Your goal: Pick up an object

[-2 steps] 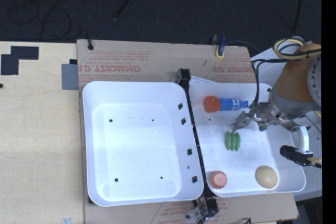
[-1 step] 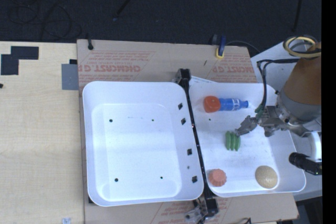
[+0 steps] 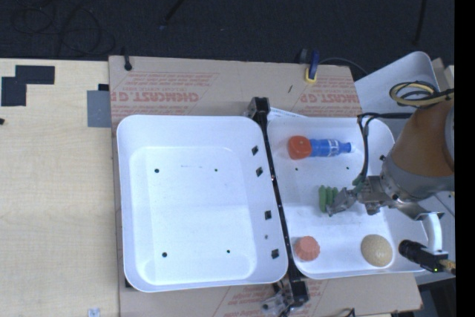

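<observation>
The gripper (image 3: 335, 206) sits low in the right bin (image 3: 349, 267), its fingers touching a green object (image 3: 326, 197). Whether they grip it, I cannot tell. A bottle (image 3: 318, 148) lies near.

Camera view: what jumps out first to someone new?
The grey arm with the orange band reaches in from the right, its pincer right at a small green object in the middle of the right white bin. That bin also holds a blue bottle with an orange cap near its top, an orange-pink ball and a beige ball along its bottom.
</observation>
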